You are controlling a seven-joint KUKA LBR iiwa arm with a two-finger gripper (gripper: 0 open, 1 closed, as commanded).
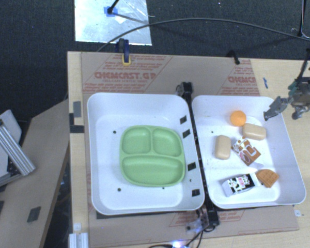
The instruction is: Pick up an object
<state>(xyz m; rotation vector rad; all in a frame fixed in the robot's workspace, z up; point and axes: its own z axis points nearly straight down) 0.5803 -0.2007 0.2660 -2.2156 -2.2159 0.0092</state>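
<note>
Right bin [294, 187] of two shallow white ones on the bench [160, 66], holding six small candidates. End effector [287, 107] poised over that bin's upper right rim, two dark fingers spread apart, nothing between them.

Nearest: orange ball [238, 118], round, smooth, probably light; likely to roll or squirt out unless pinched straight across its widest part. Just below it, touching or nearly so, a pale tan block [253, 132] with rounded corners, looking like foam or a play-food bun; probably light and a little yielding, best taken across its short sides. Left of centre, a second tan block [222, 147], upright oblong, standing apart from its neighbours, hence perhaps the easiest target: clear room for fingers on both long flanks.

Beside it, a brown-and-white patterned packet [246, 151], lying tilted; material hard to judge, possibly glossy card or wrapper, thin and low, so likely awkward to grip from above. Lower, a small black-and-white carton [238, 184], boxy, stiff-looking, graspable across its narrow width. At its right end, just beside it, an orange-brown wedge [267, 177] with a grid texture like a waffle; flat, likely light.

Left bin [101, 138] carrying a pale green divided plate [152, 155], smooth moulded plastic, three compartments, too broad and flat for a pinch except at the rim.
</note>
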